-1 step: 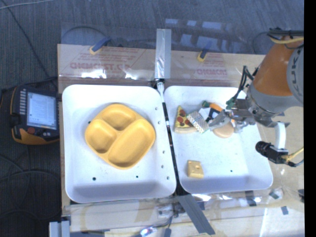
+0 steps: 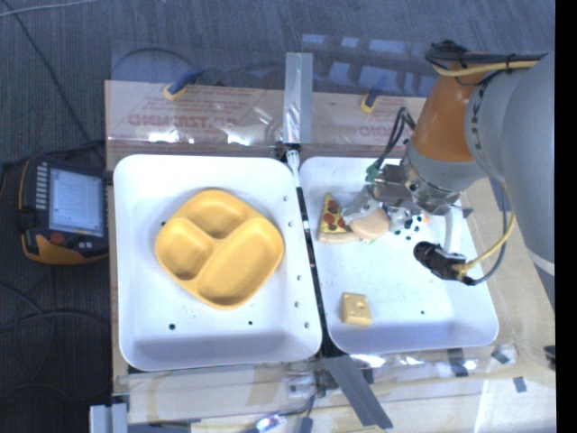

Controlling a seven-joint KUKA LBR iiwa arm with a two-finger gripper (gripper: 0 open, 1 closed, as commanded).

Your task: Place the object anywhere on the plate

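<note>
Camera view, from my remote seat: the yellow sectioned plate (image 2: 219,246) sits in the left bin (image 2: 135,332), well left of my gripper (image 2: 379,207). A pizza slice (image 2: 331,217) lies just left of the gripper, a tan round piece (image 2: 370,227) touching beneath it; I cannot tell the grip. Below-left, a cheese cube (image 2: 356,309) has open right bin (image 2: 469,327) floor around it.

the plate (image 2: 219,246) sits in the left bin (image 2: 135,332). in the right bin (image 2: 469,318), the pizza slice (image 2: 332,218) lies at the far left, a round piece (image 2: 370,227) touching its right side, under the gripper (image 2: 383,207). the cheese block (image 2: 356,309) lies nearer, well apart. a handheld screen (image 2: 63,207) rests left of the bins.
</note>
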